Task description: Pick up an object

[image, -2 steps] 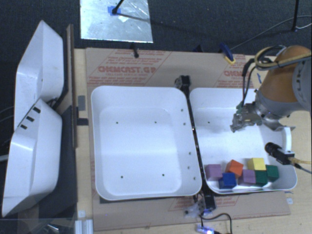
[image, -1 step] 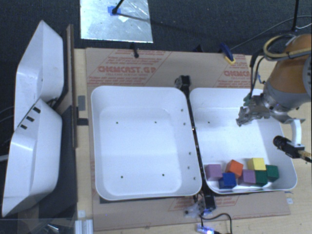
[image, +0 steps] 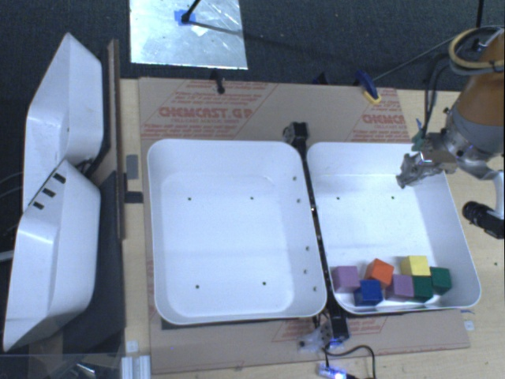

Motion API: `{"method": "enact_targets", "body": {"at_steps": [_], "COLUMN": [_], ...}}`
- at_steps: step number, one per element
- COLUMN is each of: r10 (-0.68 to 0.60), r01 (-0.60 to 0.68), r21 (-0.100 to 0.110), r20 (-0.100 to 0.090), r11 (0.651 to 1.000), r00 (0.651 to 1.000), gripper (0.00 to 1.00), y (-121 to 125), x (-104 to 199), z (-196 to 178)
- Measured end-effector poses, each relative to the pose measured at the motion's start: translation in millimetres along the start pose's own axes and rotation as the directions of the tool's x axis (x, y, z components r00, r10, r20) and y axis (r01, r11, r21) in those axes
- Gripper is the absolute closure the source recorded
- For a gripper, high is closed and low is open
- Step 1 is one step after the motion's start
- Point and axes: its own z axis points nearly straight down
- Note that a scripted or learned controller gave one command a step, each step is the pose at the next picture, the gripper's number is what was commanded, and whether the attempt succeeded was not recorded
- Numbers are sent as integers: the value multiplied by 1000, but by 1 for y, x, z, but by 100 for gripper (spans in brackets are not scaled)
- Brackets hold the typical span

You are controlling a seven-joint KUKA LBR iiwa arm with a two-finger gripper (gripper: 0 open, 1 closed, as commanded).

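hovering over the far right part of the right bin (image: 465,235), your gripper (image: 412,170) hangs with nothing visibly in it; whether it is released or clenched you cannot tell from this slanted view, as the tip is small and blurred.

the things to pick sit well away from the tool, huddled against the bin's near wall: a pale purple block (image: 345,277), a blue block (image: 368,292), an orange block (image: 379,272), a second purple block (image: 403,286), a yellow block (image: 417,265) and a green block (image: 436,280). they are packed tight, many touching, some seemingly propped on one another. the left bin (image: 229,227) lies off to the tool's far side.

you look to be at the approach step, before any descent. the next move, as i judge it, calls for you to carry the tool toward the near wall and settle on one block with free sides. the pale purple one at the end of the cluster, or the orange one riding high, look easiest; the wall and the neighbours leave little room elsewhere.
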Motion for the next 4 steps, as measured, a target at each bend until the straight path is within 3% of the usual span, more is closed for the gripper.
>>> {"method": "enact_targets", "body": {"at_steps": [1,3,4], "r10": [0,-4,-3], "r01": [0,4,3], "r21": [1,6,8], "r20": [0,-2,-2], "r11": [1000,1000,1000], "r00": [1000,1000,1000], "gripper": [100,100,100], "y": [1,4,1], "x": [0,92,137], "z": [-53,-40,-13]}}
